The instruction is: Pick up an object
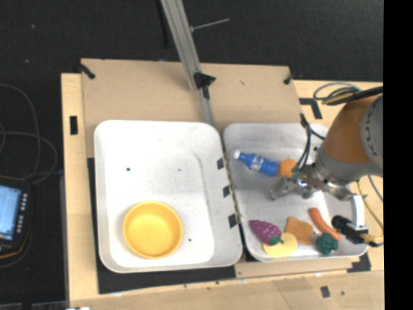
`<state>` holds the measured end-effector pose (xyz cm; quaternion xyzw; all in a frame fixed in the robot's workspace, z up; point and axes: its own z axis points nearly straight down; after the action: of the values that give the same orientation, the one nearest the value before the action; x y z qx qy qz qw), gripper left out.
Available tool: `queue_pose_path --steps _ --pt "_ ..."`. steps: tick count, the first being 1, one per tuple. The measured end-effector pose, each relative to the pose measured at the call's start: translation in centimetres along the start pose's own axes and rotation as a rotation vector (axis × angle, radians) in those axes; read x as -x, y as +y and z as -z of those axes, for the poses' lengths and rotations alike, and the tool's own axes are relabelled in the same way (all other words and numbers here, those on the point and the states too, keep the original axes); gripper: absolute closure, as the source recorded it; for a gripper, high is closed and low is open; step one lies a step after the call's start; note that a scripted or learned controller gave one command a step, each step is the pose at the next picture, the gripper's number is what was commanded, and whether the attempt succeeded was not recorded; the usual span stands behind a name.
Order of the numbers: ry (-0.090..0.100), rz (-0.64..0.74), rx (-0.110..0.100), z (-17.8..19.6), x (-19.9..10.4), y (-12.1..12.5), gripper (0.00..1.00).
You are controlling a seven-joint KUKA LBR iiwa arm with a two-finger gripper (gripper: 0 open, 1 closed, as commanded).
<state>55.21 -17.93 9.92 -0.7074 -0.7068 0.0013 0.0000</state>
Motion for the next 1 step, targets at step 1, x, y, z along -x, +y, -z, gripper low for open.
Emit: queue_pose_path --steps 1 --pt "0.000 -0.003 0.006 1.29 0.10 0.14 1.00"
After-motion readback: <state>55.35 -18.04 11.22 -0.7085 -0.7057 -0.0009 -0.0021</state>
